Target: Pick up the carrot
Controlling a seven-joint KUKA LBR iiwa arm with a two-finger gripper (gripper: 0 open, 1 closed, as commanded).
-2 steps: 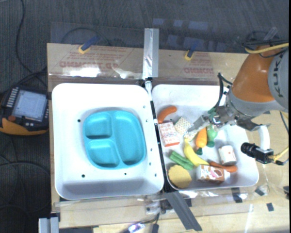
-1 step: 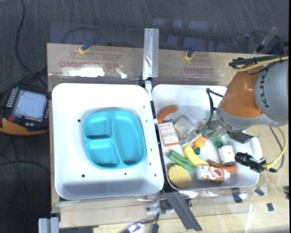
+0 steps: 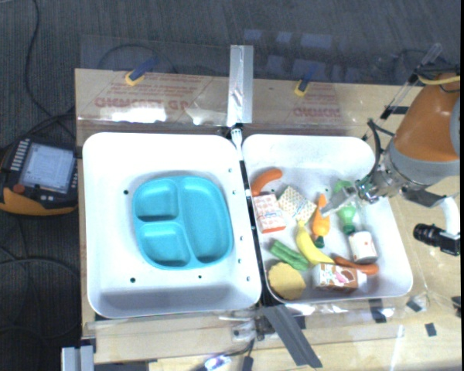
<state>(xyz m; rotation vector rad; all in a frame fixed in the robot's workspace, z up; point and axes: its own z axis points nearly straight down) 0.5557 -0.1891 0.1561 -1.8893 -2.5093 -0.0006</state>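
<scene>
The carrot [image 3: 319, 222] is small and orange with a thin stem end pointing up. It lies near the middle of the right bin [image 3: 387, 273], between a checked cracker box [image 3: 293, 202] and a green toy [image 3: 346, 216]. My gripper [image 3: 346, 199] reaches in from the right, low over the bin. Its tip sits just right of and slightly above the carrot, beside the green toy. Nothing shows as held between its fingers.
The right bin also holds an orange sausage [image 3: 265, 179], a red-and-white carton [image 3: 268, 213], a banana [image 3: 309, 246], a green pod [image 3: 288, 254], a round bun [image 3: 286, 280], a juice box [image 3: 339, 277] and a white bottle [image 3: 362, 246]. A blue divided plate [image 3: 182, 221] lies in the left bin [image 3: 108, 284].
</scene>
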